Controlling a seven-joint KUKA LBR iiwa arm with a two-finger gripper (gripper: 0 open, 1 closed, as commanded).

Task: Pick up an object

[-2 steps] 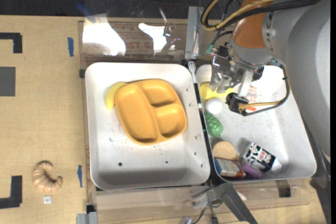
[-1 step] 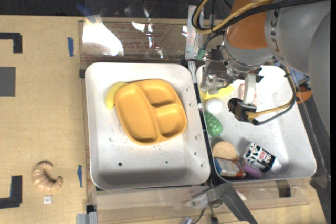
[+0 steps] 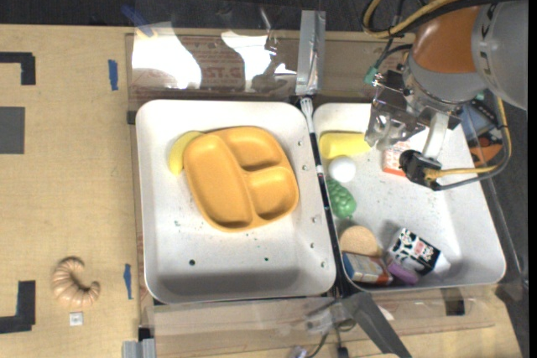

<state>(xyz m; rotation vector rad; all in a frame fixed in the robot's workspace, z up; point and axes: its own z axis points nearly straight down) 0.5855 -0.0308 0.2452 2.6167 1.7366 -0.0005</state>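
Nearest me on the desk (image 3: 59, 180), a tan croissant-shaped toy (image 3: 75, 281) lies by itself, well left of both bins. In the right bin (image 3: 478, 205), along its near edge, I see a black-and-white patterned pack (image 3: 414, 250) lying tilted, with a purple piece (image 3: 401, 272) just beside it and a small blue and orange item (image 3: 362, 267) against the near-left corner. A round tan piece (image 3: 360, 240) rests right behind that. Further up the bin's left wall come a green knobbly object (image 3: 341, 199), then a white ball (image 3: 341, 170), then a yellow block (image 3: 342, 145), the three nearly in a row and close together.

The left bin (image 3: 159, 247) holds a large orange divided tray (image 3: 240, 175), lying tilted, with a yellow object (image 3: 179, 150) partly showing from under its far-left edge.

The hand (image 3: 393, 130) hangs over the far part of the right bin, just right of the yellow block. I cannot tell whether it is open or closed, and I see nothing gripped in it. A red and white item (image 3: 394, 160) lies below it. The grey arm (image 3: 470, 21) with its orange band rises to the far right.
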